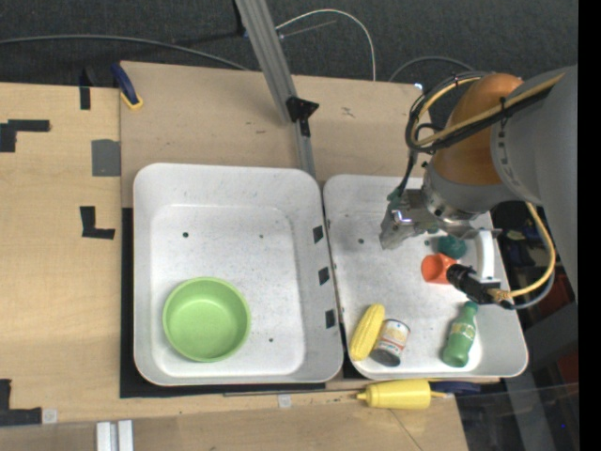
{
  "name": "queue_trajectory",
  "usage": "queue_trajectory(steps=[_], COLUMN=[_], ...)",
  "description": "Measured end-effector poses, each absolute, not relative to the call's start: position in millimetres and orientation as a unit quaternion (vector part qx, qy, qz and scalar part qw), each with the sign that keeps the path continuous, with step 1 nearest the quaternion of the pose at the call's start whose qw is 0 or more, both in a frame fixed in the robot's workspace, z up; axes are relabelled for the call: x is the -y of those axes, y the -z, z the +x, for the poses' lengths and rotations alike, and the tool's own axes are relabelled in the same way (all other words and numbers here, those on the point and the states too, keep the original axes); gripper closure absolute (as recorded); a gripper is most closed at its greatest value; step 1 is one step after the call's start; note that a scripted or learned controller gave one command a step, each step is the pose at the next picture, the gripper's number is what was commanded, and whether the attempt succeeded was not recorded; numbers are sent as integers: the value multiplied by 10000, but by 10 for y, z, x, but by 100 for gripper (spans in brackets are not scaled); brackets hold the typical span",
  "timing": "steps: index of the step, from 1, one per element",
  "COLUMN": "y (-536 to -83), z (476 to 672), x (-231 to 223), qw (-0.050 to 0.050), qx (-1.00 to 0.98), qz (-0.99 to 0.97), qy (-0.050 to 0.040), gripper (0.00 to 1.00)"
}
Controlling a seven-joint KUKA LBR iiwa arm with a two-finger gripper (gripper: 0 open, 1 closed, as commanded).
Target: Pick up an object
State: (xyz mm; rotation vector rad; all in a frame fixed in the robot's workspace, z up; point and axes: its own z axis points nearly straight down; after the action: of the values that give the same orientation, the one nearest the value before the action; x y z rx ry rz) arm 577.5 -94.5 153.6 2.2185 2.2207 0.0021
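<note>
Overhead view of two white bins. The gripper (399, 228) hangs over the right bin (362, 216), toward its 12 o'clock edge; whether it is released or clenched cannot be told. Along the bin's 6 o'clock edge lie a corn cob (367, 332), a small can (391, 341) touching it, and a green bottle (460, 336). An orange object (433, 269) lies at 3 o'clock. The left bin (225, 191) holds a green bowl (206, 318) at 7 o'clock.
</note>
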Motion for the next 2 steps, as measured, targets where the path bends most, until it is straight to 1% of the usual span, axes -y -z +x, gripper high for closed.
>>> queue_trajectory(steps=[1,2], y=[-2162,-2617], z=[5800,5808], x=[978,976], qw=[19,15], qx=[-7074,-7076], qz=[7068,7066], qy=[-10,-8], gripper=[100,100])
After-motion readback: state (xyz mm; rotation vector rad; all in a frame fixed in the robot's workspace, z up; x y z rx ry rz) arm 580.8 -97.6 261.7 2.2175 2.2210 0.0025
